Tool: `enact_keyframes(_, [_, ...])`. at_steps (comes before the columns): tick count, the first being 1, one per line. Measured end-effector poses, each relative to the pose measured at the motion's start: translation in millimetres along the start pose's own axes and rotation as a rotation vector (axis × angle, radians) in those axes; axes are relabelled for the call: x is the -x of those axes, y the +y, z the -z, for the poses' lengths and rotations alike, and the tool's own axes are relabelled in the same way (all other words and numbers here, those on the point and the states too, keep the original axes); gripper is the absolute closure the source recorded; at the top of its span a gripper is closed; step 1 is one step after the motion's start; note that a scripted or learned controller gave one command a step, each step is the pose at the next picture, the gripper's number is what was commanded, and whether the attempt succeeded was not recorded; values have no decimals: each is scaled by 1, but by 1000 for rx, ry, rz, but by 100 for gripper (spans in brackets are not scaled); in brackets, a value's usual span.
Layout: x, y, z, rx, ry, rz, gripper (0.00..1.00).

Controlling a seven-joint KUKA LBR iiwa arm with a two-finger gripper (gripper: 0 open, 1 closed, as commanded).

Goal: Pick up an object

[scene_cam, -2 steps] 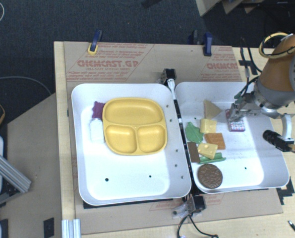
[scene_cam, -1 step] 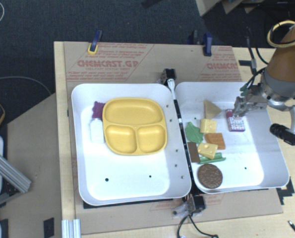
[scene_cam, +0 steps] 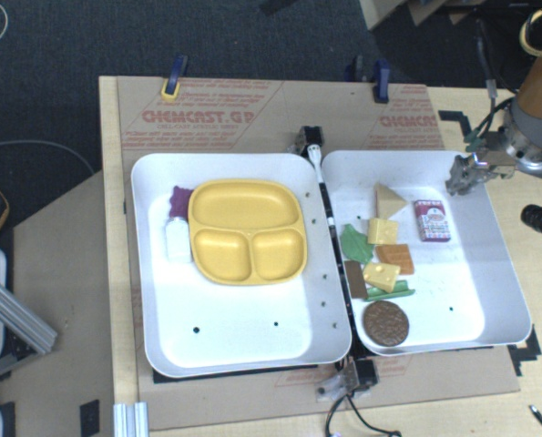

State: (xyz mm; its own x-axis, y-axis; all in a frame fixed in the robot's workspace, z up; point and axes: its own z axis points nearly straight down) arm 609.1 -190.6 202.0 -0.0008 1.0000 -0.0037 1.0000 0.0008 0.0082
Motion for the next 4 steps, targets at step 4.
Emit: enact_keyframes(4, [-167, -35, 23, -12, 6, 5, 100])
